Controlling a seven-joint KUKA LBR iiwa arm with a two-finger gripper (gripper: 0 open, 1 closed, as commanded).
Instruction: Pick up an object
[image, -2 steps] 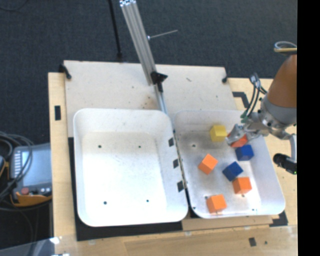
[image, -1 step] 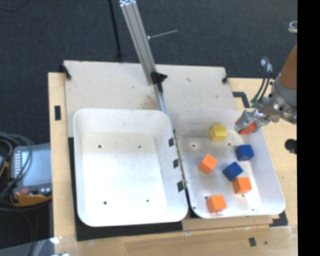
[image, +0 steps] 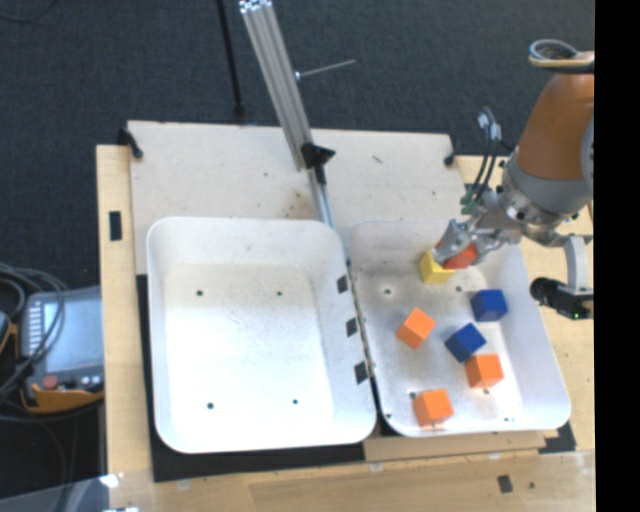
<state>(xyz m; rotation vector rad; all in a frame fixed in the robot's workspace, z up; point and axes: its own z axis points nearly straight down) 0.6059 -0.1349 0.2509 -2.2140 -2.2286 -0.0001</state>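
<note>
My gripper (image: 455, 247) hangs low over the far part of the right bin (image: 540, 400). A small red-orange block (image: 462, 258) shows right at its tip, partly covered by it. A yellow block (image: 434, 268) lies just to the left, touching or nearly touching the red-orange one. Further forward in the same bin lie two blue blocks (image: 489, 304) (image: 465, 341) and three orange blocks (image: 417, 327) (image: 484, 370) (image: 433, 406).
The left bin (image: 165, 300) stands beside the right one, with black clips along the shared wall. A slanted aluminium bar (image: 285, 90) rises from the bench behind the bins. A control pendant (image: 60, 340) lies off the bench's left side.
</note>
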